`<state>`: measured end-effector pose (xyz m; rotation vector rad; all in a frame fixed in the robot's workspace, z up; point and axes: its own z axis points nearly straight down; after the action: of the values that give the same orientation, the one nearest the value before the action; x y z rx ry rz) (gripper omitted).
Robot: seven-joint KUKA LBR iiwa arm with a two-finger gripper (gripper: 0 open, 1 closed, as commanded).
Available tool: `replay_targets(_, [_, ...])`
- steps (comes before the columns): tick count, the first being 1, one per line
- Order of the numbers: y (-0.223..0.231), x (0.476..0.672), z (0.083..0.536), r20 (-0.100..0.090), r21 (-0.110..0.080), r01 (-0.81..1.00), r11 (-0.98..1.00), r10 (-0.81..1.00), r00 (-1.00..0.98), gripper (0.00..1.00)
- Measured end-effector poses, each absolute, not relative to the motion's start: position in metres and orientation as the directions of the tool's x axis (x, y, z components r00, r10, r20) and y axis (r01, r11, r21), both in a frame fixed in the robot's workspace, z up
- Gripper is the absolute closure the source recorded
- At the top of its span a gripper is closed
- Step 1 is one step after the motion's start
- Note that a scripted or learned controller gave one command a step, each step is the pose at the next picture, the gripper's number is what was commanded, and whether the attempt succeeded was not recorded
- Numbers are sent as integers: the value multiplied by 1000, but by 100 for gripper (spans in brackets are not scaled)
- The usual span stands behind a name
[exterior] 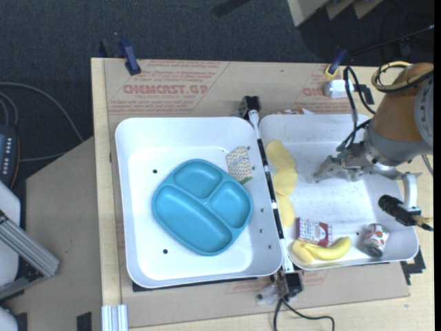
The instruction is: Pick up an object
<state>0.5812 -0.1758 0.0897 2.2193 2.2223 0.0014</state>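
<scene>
My gripper hangs over the middle of the right bin, pointing left, with bare white floor under it. A pale yellow soft object lies just to its left against the bin's left wall. Along the front wall lie a yellow banana, a red and white box touching it, and a small patterned can in the front right corner. None of these touches the gripper.
The left bin holds a blue divided plate and a small patterned wrapper near its right wall. A black divider runs between the bins. The arm's orange band stands over the right bin's far right side.
</scene>
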Motion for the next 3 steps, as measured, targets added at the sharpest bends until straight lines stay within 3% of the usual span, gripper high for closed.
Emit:
replay_targets(1, [-221,493,84,7,-5,1000,2,1000,-2,0])
replay_targets(3, [-198,623,85,0,2,1000,2,1000,-2,0])
